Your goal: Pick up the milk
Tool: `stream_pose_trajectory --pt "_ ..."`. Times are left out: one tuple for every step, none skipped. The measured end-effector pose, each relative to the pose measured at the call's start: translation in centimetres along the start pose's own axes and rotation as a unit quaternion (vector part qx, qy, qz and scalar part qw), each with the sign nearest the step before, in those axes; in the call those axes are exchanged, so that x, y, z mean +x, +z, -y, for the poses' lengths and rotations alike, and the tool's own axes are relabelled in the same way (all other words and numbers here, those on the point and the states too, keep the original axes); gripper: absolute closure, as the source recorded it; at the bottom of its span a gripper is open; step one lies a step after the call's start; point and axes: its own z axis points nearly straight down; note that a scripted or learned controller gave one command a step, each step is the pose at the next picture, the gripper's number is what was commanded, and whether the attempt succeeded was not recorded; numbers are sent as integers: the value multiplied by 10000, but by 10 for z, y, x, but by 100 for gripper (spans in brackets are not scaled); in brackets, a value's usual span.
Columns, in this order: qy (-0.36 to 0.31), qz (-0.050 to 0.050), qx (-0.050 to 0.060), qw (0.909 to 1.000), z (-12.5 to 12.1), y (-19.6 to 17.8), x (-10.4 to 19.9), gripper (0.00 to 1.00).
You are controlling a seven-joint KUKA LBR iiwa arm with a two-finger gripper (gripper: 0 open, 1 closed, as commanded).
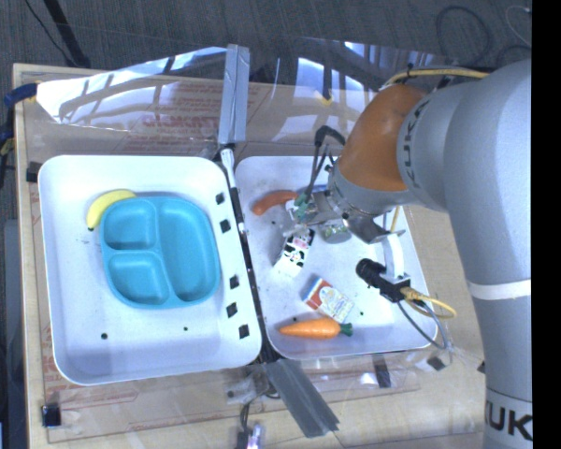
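Milk carton [294, 250]: white with black patches, lying in the right bin [383, 337] near its left wall, long axis running from upper right to lower left; gripper [306, 215] hovering just above its upper end, so the carton is sitting below and slightly left of the tool; finger state cannot be told. Sharing that bin: 1 sausage [273, 200], 1 carrot [315, 328], 1 small packet [328, 299]. Left bin [65, 251] is holding 1 blue divided plate [159, 251] and 1 banana [106, 205].

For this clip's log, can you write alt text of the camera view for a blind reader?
The grey arm's end effector hangs in the right white bin just above a small black-and-white milk carton, near a carrot, sausage and snack packet. The left white bin holds a blue divided plate and banana.
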Motion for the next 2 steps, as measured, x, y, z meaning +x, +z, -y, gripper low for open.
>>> stream_pose_trajectory --pt "-1 -1 2 10000 0 0 0 0" --pt "-530 -9 -26 9986 28 17 -45 0"
